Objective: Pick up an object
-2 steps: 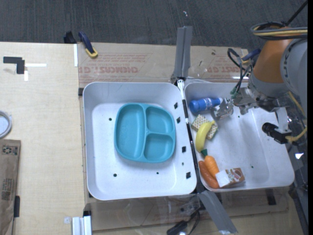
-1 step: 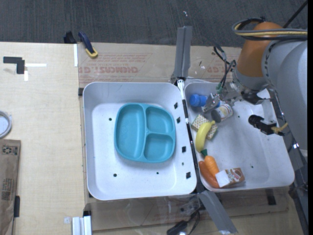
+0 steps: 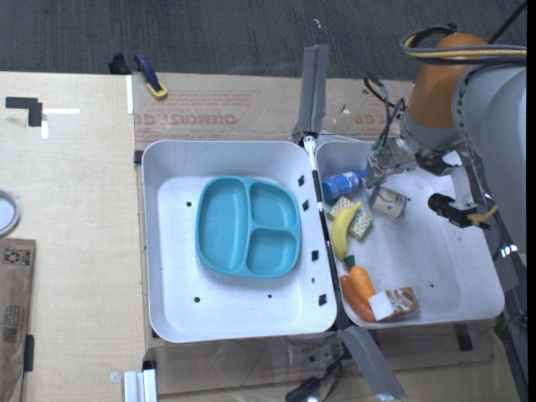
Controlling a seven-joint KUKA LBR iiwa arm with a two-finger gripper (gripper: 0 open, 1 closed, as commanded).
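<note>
The arm reaches into the right bin [image 3: 469,304], and the tool [image 3: 378,177] hangs low near that bin's far left corner. I cannot tell from here if the tool is released or clenched, because it is small and dark against the clutter. Things to pick lie close together under and beside it: a blue bottle [image 3: 342,183] by the wall between the bins, a yellow banana [image 3: 342,227] just in front of the bottle, a checked block [image 3: 361,224] touching the banana, and a small white and brown cup [image 3: 389,201] right by the tool. Nearer the front edge lie an orange carrot [image 3: 360,289] and a brown and white packet [image 3: 395,302]. This could go wrong because the things are so crowded. The tool might push the cup or bottle away and not catch it, or bump the bin wall, or pinch two things at once. The round bottle could roll off. The left bin [image 3: 159,249] holds a blue plate with three parts [image 3: 249,226]. Both bins sit on a pale wooden desk [image 3: 67,191], with brown card [image 3: 226,107] behind them and a dark grey floor [image 3: 209,15] past the desk's far edge.
</note>
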